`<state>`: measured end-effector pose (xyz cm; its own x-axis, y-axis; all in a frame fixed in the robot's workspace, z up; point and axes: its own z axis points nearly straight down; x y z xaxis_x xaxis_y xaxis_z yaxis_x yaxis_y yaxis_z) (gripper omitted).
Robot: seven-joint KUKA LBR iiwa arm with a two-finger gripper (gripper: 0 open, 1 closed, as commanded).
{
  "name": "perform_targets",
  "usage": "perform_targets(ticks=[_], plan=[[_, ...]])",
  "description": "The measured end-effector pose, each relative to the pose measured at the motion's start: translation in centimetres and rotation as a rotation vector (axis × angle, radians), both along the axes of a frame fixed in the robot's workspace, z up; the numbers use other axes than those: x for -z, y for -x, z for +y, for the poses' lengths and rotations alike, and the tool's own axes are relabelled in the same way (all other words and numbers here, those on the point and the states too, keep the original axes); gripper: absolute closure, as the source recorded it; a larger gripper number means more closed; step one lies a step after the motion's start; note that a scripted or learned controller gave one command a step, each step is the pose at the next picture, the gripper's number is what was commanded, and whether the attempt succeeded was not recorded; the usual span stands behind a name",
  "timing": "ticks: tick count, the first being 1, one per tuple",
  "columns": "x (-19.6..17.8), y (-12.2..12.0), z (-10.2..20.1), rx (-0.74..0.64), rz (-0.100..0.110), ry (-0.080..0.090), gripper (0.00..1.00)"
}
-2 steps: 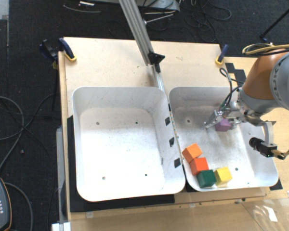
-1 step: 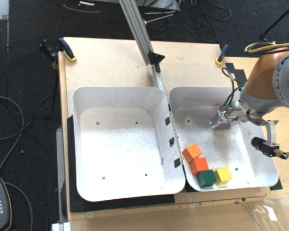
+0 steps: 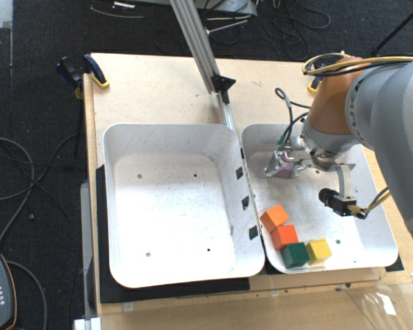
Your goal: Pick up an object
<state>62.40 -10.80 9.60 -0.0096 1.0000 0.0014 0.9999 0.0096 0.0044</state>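
The tabletop (image 3: pixel 158 91) is a pale wooden board and it fills the middle of the frame. Two shallow white bins lie on it side by side. The left bin (image 3: pixel 124 184) is the bigger one in the picture, and the right bin (image 3: pixel 378 243) touches it along the middle. A dark mat (image 3: pixel 107 287) shows under the lower left edge of the left bin. At the upper left corner of the tabletop a blue and yellow clamp (image 3: pixel 82 71) grips the edge.
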Motion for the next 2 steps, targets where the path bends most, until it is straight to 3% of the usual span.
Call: perform_targets(ticks=[1,2], plan=[[-10.4,0.4,9.6,0.0,-0.004,-0.002,1.0],[-9.9,-3.4,15.4,0.001,0.001,-0.001,1.0]])
